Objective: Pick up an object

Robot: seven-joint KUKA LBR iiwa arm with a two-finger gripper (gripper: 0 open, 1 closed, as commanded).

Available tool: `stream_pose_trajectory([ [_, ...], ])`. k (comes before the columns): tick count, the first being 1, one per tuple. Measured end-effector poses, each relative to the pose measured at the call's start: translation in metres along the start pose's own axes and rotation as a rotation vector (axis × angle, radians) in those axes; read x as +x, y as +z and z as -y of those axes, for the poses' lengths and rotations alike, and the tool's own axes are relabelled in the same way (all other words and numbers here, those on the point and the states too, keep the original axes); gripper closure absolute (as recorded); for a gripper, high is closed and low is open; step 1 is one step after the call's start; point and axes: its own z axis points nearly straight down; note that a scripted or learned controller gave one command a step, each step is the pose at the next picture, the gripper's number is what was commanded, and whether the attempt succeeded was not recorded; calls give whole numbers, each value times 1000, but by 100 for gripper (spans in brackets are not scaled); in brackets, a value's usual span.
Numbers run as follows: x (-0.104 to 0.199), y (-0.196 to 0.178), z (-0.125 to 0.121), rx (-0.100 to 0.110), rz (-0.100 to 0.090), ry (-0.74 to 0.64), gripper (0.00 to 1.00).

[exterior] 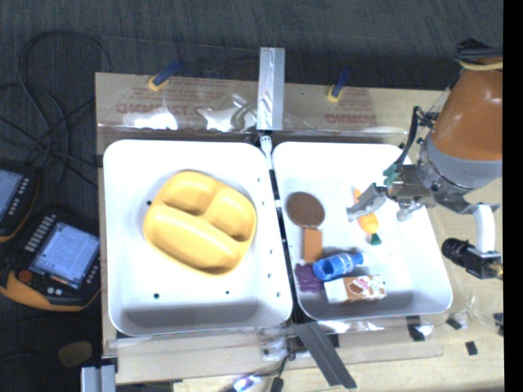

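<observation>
The gripper (374, 208) hangs over the right bin (425, 296), fingers apart and holding nothing. A small orange toy (369, 223) — maybe a carrot — lies just under it, pointing toward the blue bottle (337, 265).

from my station the arm (472, 129) reads as a broad orange dome at the right edge of the frame, with a pale grey collar beneath it. a thin dark cable loops down its left side. below the collar sits a cluster of grey metal brackets with a small green spot. the tool (377, 205) is grey metal, its fingers (364, 202) slim and silver-grey.
</observation>
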Motion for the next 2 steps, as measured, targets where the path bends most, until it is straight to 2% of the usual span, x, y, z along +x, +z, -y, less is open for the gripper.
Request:
stream_pose_trajectory([
  [1,-12,-19,-22,0,-1,16,0],
  [2,-63,80,-87,0,1,-130,0],
])
